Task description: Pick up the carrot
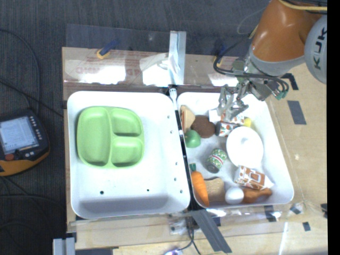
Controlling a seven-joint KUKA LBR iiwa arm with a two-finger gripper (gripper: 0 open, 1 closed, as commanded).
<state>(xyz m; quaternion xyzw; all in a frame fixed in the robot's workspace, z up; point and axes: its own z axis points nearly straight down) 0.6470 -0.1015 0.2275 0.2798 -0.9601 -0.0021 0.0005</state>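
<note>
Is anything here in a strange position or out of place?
Nothing looks spilled or broken. The carrot lies pressed against the left wall of the right bin, crowded by other toy food, while the gripper hangs over the bin's far end, away from it. The green plate sits alone in the left bin.

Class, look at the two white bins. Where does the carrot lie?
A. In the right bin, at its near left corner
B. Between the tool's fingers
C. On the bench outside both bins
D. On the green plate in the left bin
A: the carrot lies in the right bin, at its near left corner, far from the tool.
</note>
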